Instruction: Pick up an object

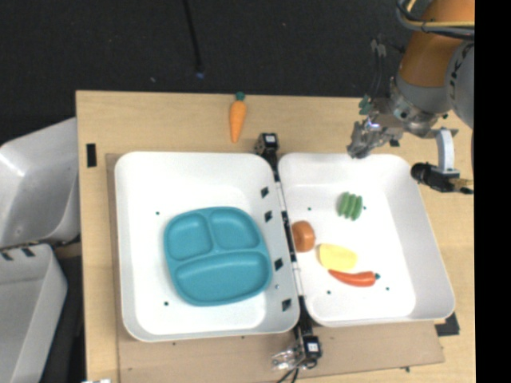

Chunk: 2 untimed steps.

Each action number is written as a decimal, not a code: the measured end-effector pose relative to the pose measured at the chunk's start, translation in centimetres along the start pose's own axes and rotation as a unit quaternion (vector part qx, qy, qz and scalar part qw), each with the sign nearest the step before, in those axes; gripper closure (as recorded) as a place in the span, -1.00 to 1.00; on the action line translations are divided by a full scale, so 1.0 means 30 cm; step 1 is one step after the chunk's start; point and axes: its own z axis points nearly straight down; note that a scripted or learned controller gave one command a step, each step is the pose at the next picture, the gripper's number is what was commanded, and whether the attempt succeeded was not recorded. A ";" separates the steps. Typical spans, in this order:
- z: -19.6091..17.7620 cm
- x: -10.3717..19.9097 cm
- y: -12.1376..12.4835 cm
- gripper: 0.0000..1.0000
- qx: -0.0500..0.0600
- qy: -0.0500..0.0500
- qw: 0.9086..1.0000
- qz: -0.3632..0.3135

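The hand hovers over the right bin's far rim; whether it is open or closed cannot be told. 4 items lie inside.

Glossy white plastic bins, matt wooden bench

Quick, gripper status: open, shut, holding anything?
Gripper: above the right bin's far rim; open or shut cannot be told; nothing seen held.

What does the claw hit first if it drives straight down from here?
Probably the far rim of the right bin, or bare floor just inside. The claw hangs above that edge; depth is unclear. The green toy sits nearer.
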 end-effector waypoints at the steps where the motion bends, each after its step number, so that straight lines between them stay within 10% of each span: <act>1: -0.045 0.163 -0.054 1.00 0.003 0.001 1.000 -0.003; 2: -0.080 0.329 -0.098 1.00 0.003 0.002 1.000 -0.003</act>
